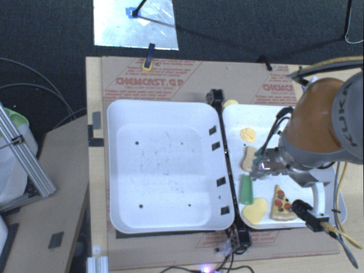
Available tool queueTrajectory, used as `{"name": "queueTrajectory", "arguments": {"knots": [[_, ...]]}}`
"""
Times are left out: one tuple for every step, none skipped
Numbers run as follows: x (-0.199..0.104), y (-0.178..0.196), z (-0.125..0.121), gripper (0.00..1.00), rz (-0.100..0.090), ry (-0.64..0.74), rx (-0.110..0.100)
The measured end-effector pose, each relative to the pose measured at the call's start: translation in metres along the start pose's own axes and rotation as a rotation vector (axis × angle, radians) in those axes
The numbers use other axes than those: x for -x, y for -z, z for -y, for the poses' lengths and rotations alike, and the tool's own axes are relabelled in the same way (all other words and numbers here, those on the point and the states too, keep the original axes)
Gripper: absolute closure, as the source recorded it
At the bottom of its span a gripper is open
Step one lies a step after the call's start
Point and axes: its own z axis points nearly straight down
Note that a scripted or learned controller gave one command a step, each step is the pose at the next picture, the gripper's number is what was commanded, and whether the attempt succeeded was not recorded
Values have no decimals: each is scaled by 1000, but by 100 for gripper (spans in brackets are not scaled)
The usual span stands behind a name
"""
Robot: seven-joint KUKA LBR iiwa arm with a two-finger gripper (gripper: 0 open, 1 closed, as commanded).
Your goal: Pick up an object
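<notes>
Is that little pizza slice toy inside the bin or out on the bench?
Inside: the pizza slice lies on the right bin's white floor, near its front edge.

The left bin (165, 164), centre of the frame, lies wide open. The right bin (267, 115) is crowded: cookie (247, 134), cracker (248, 158), green block (246, 190), yellow heart (256, 210) and pizza slice (280, 203) cluster together (the arm (318, 124) overhangs them).

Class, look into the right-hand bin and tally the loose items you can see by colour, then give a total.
Yellow: 2, a round piece and a heart shape
Tan: 1
Green: 1
Pizza slice, orange with red spots: 1
Total: 5
</notes>
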Motion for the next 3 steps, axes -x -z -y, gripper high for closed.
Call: {"name": "queueTrajectory", "arguments": {"knots": [[-76,69,-4,100,1,1,8],[-113,178,-4,100,1,-2,12],[-143,198,-4,100,3,-5,3]]}}
